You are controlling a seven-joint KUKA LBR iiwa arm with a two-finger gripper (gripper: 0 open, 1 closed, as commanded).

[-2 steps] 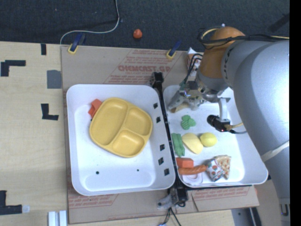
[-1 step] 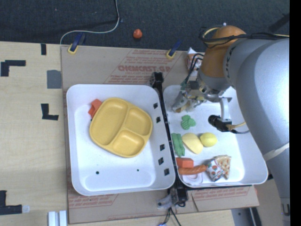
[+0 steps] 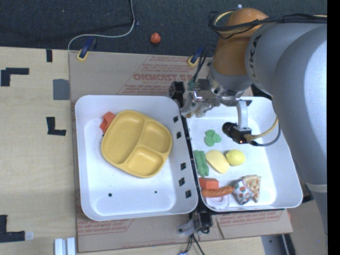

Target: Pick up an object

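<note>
- I see the grey arm's two-finger gripper (image 3: 199, 104) at the far end of the right-hand shallow white bin (image 3: 284, 158), near the divider; I cannot tell its state.
- Candidates lie in that bin, apart from the tool: small green leafy toy (image 3: 213, 138), pale yellow wedge (image 3: 217, 161), round yellow lemon (image 3: 235, 157).
- The yellow divided plastic tray (image 3: 137, 142) sits in the left-hand white bin (image 3: 90, 195).
- My judgement: nothing is picked yet; descent, grasp and lift all remain.
</note>
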